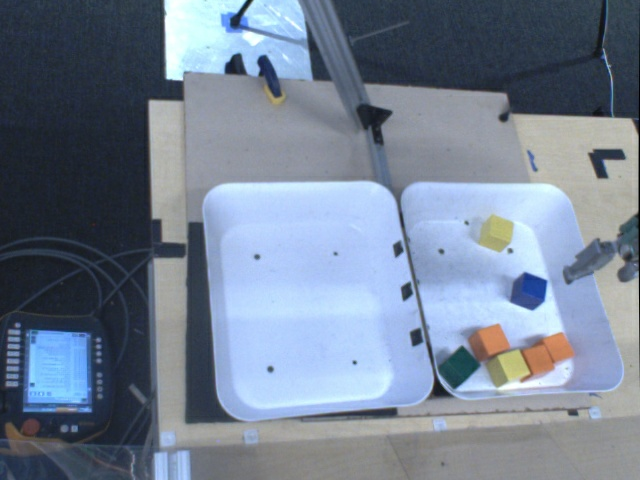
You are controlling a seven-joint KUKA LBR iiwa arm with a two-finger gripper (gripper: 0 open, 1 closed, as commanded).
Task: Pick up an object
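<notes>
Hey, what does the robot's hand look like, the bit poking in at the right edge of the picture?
The hand looks like dull grey metal, a slim angular piece tapering toward its tip over the right bin's rim. Behind it, at the frame edge, sits a darker part with a greenish tint. The picture is too blurred to show markings or cables.

Little of the robot's body is seen: a small part of it is caught at the right edge of the frame, about midway down. A slim grey metal finger (pixel 588 261), pale and dull, is shown with a blunt squared tip and a slightly darker underside. Behind it, a darker grey-green block of the gripper (pixel 612 256) body is cut off by the frame edge. No markings, cables or screws can be made out there.
</notes>
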